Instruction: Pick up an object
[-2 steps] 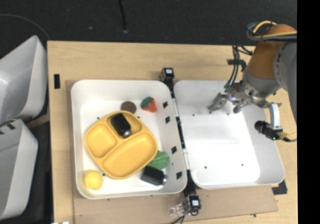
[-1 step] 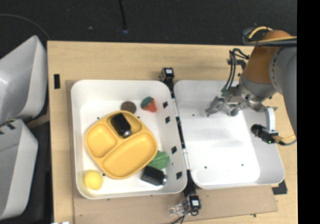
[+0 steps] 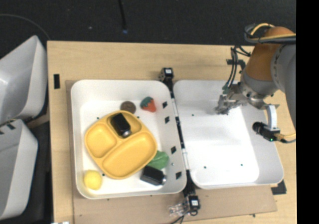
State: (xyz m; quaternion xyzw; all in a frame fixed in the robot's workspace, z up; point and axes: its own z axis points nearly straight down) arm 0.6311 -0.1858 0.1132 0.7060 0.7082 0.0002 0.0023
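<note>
Over the right bin (image 3: 259,168), well apart from every object, the jaws (image 3: 224,105) hang with an opening I cannot tell, so a descent here would likely grab nothing, since the strawberry (image 3: 147,103) and lemon (image 3: 92,180) lie in the left bin (image 3: 79,98).

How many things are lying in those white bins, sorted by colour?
Yellow: 2, the divided tray and the ball
Black: 2, the block in the tray and the block by the tray's edge
Green: 1, leafy piece
Red: 1, strawberry
Brown: 1, round piece
Total: 7
</note>
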